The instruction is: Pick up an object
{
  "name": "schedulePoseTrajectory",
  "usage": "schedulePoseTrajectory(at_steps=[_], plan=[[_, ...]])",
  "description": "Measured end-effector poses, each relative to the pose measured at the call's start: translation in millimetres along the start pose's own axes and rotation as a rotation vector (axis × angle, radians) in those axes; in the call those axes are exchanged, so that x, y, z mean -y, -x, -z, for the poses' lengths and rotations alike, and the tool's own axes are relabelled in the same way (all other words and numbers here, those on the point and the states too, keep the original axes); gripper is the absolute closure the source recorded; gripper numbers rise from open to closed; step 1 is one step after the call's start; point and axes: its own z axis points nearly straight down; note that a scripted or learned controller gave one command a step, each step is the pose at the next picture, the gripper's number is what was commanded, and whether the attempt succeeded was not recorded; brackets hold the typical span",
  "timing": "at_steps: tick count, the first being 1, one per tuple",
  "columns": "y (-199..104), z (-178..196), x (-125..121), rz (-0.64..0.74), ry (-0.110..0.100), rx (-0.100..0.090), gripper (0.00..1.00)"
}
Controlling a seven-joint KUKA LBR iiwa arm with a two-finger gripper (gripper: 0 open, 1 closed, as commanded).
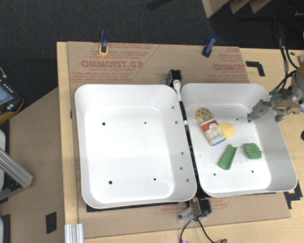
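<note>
On the bench (66, 135), toward the right of the frame, the right bin (273, 176) holds five small things clustered near its middle: a cookie (203, 115) at the upper left, a red and white packet (211, 132) just below it, a yellow piece (227, 130) touching the packet's right side, a green stick (227, 157) lower down, tilted, and a green knobbly lump (252, 150) just right of the stick. The left bin (126, 140) lies beside it, their rims touching. At the right bin's upper right edge the claw (266, 110) hangs with nothing in it, apart from every object; whether it is spread or pressed together cannot be told.
</note>
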Motion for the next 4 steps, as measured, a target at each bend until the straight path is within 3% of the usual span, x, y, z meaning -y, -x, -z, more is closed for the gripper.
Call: schedulePoseTrajectory(at_steps=[1, 2, 3, 4], plan=[[-79.6, -66.0, -0.3, 0.006, -0.008, -0.006, 0.00], [-122.0, -104.9, 11.0, 0.004, -0.007, -0.004, 0.00], [-118.7, -92.0, 9.5, 0.000, 0.000, 0.000, 1.00], [-183.9, 57.7, -12.9, 0.009, 0.018, -0.002, 1.00]])
